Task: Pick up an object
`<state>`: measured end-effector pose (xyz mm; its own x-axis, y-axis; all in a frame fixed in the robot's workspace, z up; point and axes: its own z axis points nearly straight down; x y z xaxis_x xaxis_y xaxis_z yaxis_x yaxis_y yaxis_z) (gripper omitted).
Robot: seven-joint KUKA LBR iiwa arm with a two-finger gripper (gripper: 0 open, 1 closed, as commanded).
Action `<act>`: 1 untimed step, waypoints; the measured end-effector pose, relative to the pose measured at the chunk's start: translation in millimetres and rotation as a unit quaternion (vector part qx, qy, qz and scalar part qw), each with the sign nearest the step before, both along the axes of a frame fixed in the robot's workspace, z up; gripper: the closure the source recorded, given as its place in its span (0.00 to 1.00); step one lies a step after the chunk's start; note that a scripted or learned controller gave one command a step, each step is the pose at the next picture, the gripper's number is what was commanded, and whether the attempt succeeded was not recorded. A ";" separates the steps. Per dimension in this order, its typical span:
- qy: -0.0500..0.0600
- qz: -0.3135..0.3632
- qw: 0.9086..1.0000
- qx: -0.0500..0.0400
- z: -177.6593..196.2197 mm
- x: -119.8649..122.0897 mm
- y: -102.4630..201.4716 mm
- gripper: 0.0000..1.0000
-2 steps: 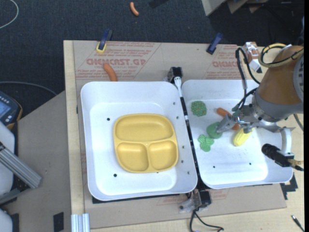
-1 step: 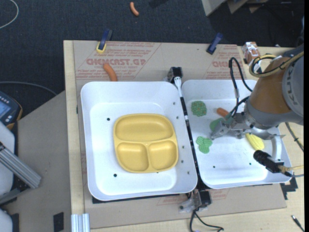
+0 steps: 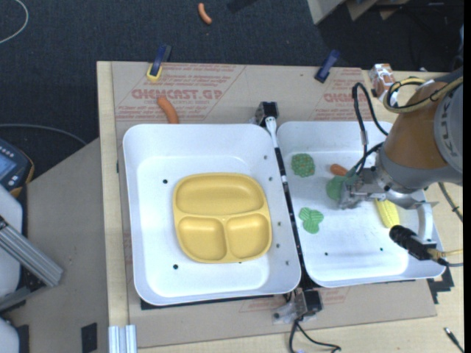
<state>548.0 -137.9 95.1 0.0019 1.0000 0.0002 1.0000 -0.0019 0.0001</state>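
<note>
Tool (image 3: 352, 195): low in the right bin (image 3: 353, 263), against a green toy vegetable (image 3: 336, 188); grip cannot be told.
Right bin also: green broccoli piece (image 3: 302, 165), green leafy piece (image 3: 311, 220), corn cob (image 3: 387, 212), orange carrot (image 3: 338, 170).
Left bin (image 3: 147, 197): yellow divided plate (image 3: 221, 217).

In the right bin (image 3: 324, 259) you have four small items: a green leafy piece (image 3: 302, 165) near its far wall, a second green piece (image 3: 311, 220) closer to the middle, a small orange piece (image 3: 338, 170) beside the first, and a yellow corn cob (image 3: 387, 212) further right.
</note>
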 end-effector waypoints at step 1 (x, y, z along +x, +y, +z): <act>-0.003 0.002 1.000 -0.001 44.2 5.4 3.6 1.00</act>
<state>553.4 -134.3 139.2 -0.0013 1.0000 -0.0021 1.0000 0.0013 0.0053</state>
